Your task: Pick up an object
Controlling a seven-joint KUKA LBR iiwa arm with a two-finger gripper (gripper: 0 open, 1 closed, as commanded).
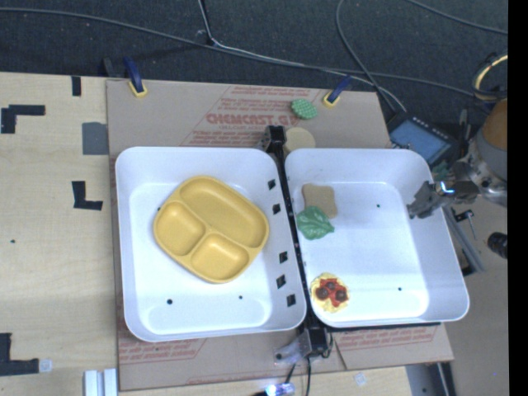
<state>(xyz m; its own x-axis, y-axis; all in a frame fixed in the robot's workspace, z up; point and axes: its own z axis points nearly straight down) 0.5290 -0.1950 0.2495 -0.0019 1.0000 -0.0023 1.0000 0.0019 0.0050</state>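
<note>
A yellow three-compartment plastic tray (pixel 211 228) lay in the shallow white left bin (pixel 132 221). In the shallow white right bin (pixel 429 295), a tan square piece (pixel 319 198) sat at the far left, a green leafy toy (pixel 314 223) touching its near side, and a small round pizza toy (pixel 330 292) near the near-left corner. The gripper (pixel 422 200) hung at that bin's right wall.

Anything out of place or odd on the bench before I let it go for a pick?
One thing: a small green textured piece lies on the cardboard behind the two white bins, outside both. Everything else sits inside them.

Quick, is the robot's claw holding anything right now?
Gripper: at the right bin's right rim, nothing seen between its fingers; open or shut cannot be told.
</note>
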